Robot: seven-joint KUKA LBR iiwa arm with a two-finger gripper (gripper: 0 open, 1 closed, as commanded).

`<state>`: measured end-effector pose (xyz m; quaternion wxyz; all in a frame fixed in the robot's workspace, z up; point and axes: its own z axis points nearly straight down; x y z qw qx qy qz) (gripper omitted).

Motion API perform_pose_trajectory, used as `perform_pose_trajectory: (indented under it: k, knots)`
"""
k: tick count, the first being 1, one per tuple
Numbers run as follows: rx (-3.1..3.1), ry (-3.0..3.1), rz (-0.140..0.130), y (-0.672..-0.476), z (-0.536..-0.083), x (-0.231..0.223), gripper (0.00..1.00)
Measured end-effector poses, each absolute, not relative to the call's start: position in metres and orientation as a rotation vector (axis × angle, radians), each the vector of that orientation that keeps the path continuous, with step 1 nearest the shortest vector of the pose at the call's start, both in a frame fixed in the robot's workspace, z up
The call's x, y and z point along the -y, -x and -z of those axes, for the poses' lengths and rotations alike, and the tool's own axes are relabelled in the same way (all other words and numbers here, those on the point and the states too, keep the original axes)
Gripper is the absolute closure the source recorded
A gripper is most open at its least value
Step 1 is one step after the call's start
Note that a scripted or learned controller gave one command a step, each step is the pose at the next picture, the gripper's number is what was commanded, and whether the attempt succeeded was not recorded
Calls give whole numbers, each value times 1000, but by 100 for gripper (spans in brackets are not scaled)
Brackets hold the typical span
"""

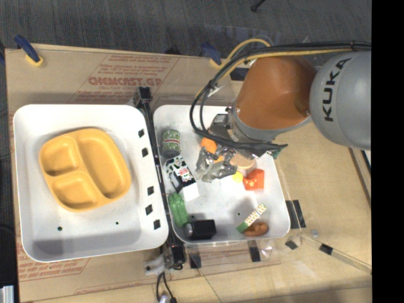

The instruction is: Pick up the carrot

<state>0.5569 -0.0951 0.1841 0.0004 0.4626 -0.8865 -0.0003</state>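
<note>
In the camera view, the two white bins sit side by side on the bench: the left bin point(28, 169) holds a yellow divided plate point(84, 168) near its middle, and the right bin point(281, 216) carries the clutter. The arm point(297, 93) comes in from the upper right of the frame, its orange band hanging over the upper part of the right bin, and the gripper point(213, 167) sits low over the bin floor at centre frame. Whether it is released or clenched I cannot tell; the metal parts blur together. The carrot point(208, 144) appears as a small orange piece just above and left of the gripper, partly tucked under the wrist, near the bin's upper middle. Judging from its look, it is a light, stiff plastic toy with a smooth, somewhat slippery skin, so a grip across its thicker middle should hold better than one at a tapered end. Nearby lie a green can point(170, 141), a black-and-white toy point(180, 171), a red block point(254, 179), a green piece point(177, 208) and a black box point(201, 228) toward the bin's lower edge.
</note>
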Motion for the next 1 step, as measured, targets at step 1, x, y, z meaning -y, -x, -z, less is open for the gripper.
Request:
perform_pose_trajectory:
  k: [1]
  knots:
    - [1984, -2433, 9, -544, -126, 135, 100]
